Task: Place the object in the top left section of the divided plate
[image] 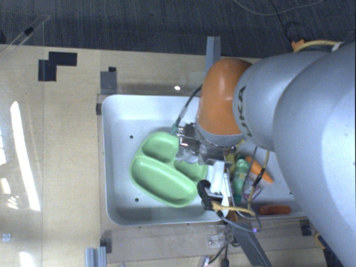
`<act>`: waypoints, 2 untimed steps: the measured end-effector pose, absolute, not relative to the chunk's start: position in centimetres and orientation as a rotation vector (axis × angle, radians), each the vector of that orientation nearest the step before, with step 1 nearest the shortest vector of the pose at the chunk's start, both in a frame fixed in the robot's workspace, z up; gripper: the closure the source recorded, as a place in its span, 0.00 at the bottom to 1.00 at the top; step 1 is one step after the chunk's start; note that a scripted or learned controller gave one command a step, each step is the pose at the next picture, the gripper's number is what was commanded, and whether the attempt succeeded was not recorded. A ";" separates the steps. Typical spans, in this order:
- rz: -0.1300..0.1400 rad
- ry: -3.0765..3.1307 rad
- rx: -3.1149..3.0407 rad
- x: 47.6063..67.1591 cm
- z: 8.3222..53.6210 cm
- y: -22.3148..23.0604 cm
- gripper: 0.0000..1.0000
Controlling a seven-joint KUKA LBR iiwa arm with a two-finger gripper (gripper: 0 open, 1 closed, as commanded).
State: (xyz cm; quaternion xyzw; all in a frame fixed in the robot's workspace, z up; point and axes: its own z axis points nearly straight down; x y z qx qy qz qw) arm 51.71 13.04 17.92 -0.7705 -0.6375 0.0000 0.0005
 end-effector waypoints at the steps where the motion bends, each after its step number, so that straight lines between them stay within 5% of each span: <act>1: -0.005 -1.811 -2.569 51.7 21.6 7.0 1.00; 2: -0.001 -1.484 -2.767 50.5 18.4 10.7 1.00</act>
